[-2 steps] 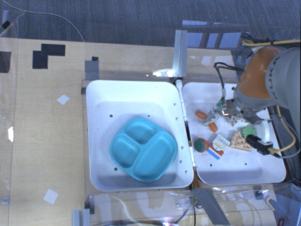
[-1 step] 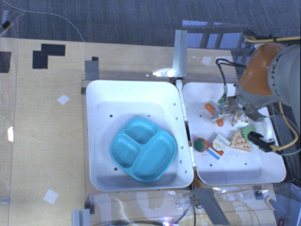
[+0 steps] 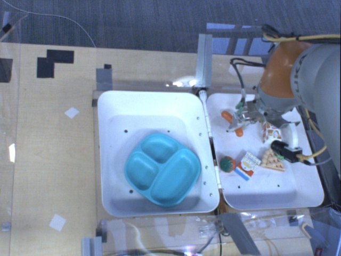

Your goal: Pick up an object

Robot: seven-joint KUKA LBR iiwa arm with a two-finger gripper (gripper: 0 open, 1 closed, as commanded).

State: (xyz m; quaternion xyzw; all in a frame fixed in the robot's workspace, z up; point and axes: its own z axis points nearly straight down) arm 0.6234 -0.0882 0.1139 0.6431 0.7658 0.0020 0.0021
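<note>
A: Bright and even light from overhead; the two white bins [image 3: 160,103] come close to washing out.

B: Any glare?

A: A hot white glint on the metal post [image 3: 187,82] between the bins, and faint reflections along the bottom edge of the surface [image 3: 48,159].

B: Shadows?

A: Soft. A grey one lies inside the left bin around the blue plate [image 3: 162,168]. The picture is slightly soft throughout, and the small items in the right bin lack crisp detail.

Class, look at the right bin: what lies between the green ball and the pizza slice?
In the camera view, a small white carton with red and blue ends lies between the green ball and the pizza slice, on the floor of the right bin.
</note>
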